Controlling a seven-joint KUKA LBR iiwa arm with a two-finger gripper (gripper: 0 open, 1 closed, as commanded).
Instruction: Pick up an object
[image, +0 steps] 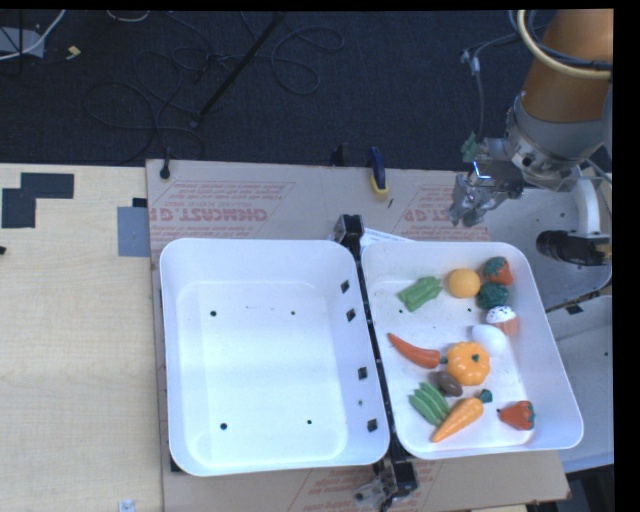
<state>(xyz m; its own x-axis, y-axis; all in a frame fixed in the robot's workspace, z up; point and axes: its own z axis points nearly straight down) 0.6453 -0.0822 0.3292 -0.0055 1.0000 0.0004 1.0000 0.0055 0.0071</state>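
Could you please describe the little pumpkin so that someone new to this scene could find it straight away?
Look in the right-hand white bin, the one holding the toy food. Near its middle sits the orange pumpkin, between a red chilli and a white egg-like piece. It alone is round, ribbed and green-stemmed.

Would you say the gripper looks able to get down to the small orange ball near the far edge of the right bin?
Probably yes: the orange ball lies uncovered, apart from the green vegetable beside it, and the gripper hangs just beyond the bin's far rim.
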